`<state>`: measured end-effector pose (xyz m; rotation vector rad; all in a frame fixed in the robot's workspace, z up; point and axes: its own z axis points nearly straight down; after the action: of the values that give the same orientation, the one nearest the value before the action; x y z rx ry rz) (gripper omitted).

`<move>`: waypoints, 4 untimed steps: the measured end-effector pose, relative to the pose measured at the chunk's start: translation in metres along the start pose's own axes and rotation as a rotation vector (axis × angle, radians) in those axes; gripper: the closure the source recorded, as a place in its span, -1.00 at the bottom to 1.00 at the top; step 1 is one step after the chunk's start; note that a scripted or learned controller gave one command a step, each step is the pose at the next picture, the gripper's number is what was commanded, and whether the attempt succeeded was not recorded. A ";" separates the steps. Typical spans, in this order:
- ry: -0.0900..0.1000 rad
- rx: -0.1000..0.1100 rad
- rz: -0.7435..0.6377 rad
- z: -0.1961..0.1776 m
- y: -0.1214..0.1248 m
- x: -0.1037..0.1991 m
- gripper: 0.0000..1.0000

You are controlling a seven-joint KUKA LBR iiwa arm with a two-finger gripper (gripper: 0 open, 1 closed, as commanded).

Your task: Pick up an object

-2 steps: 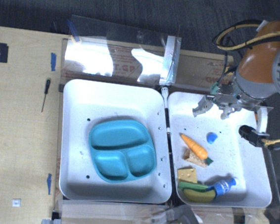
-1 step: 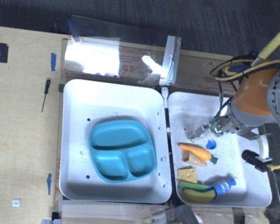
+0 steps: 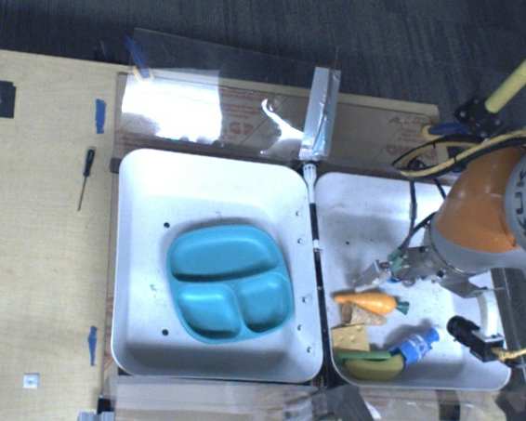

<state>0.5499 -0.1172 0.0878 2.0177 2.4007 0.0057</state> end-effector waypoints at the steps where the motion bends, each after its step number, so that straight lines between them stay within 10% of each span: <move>1: 0.001 -0.002 -0.096 -0.001 -0.052 0.023 -1.00; 2: 0.000 0.002 -0.369 -0.081 -0.028 -0.033 -1.00; 3: 0.001 0.002 0.143 0.000 -0.047 -0.025 -1.00; 4: -0.002 -0.004 0.145 -0.011 -0.046 -0.026 1.00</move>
<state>0.5095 -0.1510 0.0986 2.1842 2.2456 0.0093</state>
